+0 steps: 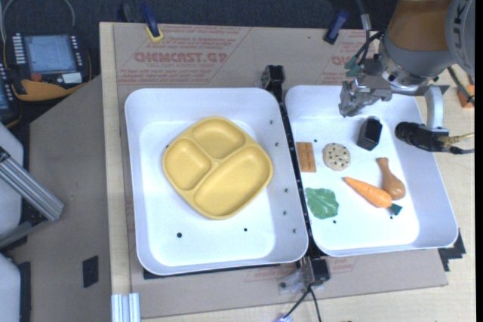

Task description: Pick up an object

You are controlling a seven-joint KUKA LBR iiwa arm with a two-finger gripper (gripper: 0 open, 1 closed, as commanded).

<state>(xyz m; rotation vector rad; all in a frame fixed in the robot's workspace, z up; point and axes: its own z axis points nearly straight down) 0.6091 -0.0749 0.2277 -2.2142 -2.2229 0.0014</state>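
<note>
Overhead, I saw my claw (353, 103) above the right bin (430, 226); its spread I couldn't tell. Below lay a glossy tapered carrot (367, 191) and speckled round cookie (336, 156).

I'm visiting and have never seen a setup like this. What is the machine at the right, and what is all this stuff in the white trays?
It is a robot arm, filmed from one camera above the bench. Its gripper hangs over the right bin, holding nothing I can see. That bin holds toy food: a cracker, cookie, carrot, drumstick, lettuce leaf, plus a small black block. The left bin holds a yellow divided plate.
</note>
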